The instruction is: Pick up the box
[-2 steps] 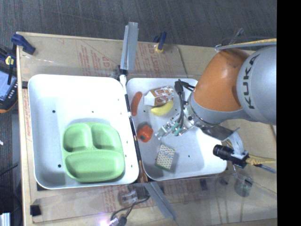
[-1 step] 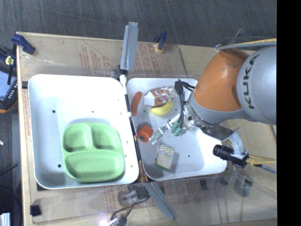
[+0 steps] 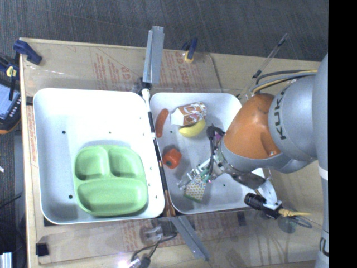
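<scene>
Two white bins sit side by side on the bench, and I will place everything from the right bin. The left bin beside it holds one green divided tray, three compartments, lying near the wall the bins share. Inside the right bin I count five things: one box with a red and white print at the far end, one yellow banana touching the box's near side, one reddish sausage along the wall next to the left bin, one red tomato-like piece further toward the near end by that same wall, and one speckled small packet near the near wall.

The gripper hangs over the middle of the right bin, just above the packet; whether it is spread or closed I cannot tell. The grey and orange arm covers the bin's right side.
</scene>
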Motion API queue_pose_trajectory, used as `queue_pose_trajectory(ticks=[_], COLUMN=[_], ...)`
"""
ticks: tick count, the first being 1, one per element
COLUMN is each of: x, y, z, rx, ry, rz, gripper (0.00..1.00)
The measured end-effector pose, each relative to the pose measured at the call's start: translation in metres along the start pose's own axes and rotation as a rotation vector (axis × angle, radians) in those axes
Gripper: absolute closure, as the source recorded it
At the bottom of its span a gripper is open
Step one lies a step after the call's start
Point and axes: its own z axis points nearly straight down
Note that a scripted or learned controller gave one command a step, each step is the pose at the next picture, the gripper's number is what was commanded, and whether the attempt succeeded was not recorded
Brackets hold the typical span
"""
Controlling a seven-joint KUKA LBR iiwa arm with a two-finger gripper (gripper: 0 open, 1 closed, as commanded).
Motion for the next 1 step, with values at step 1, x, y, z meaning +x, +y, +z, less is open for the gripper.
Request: queue_pose_trajectory(ticks=[1], x=[0.0200], y=[0.0131], z=[0.0238], rx=[-0.010], ry=[-0.008], rz=[0.324], gripper=[0.00])
